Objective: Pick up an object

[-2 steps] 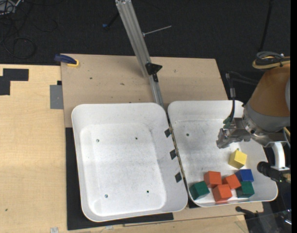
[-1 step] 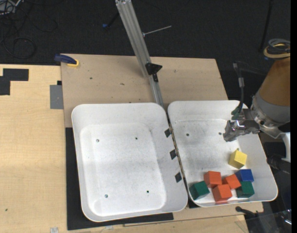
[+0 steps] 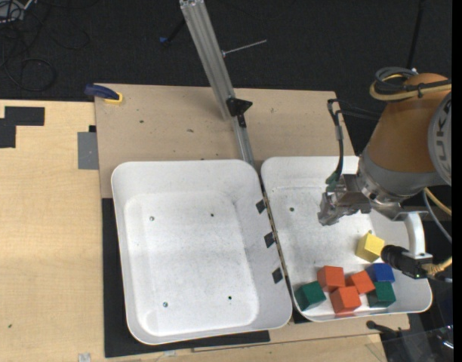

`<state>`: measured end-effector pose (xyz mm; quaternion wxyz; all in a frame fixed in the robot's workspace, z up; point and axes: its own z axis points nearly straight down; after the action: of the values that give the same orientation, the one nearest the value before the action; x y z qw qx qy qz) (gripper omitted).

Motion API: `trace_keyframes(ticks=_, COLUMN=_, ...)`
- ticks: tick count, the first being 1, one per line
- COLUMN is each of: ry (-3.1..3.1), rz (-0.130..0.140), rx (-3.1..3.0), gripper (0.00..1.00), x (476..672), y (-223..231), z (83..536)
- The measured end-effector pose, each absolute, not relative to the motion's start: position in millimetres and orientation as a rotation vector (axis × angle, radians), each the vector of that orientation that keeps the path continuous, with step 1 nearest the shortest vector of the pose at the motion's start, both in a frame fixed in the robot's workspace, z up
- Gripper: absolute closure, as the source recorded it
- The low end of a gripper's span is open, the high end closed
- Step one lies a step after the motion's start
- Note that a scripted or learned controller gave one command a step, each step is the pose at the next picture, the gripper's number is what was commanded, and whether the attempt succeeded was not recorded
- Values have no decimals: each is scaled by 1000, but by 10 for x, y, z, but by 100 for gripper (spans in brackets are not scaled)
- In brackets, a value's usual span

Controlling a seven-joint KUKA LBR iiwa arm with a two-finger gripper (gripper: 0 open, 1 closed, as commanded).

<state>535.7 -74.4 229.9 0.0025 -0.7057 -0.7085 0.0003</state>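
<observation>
Gripper [image 3: 331,211] hangs over bare floor of the right bin [image 3: 306,183], nothing seen between its fingers; their opening cannot be told; green block [image 3: 310,294], orange blocks [image 3: 344,286], yellow block [image 3: 371,245] lie at five o'clock; approach step, calling for descent onto one block.

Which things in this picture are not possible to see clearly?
- End effector: small and blurred in the camera view; its grip state is unreadable.
- Dark green block: partly covered by the blue block and an orange block.
- Right bin: the arm covers its far right corner.
</observation>
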Motion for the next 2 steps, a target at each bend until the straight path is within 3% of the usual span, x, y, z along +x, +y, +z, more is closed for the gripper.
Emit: trace_keyframes(ticks=2, ry=-2222, rz=3, rx=-2214, gripper=100, x=5213, y=196, z=2169)
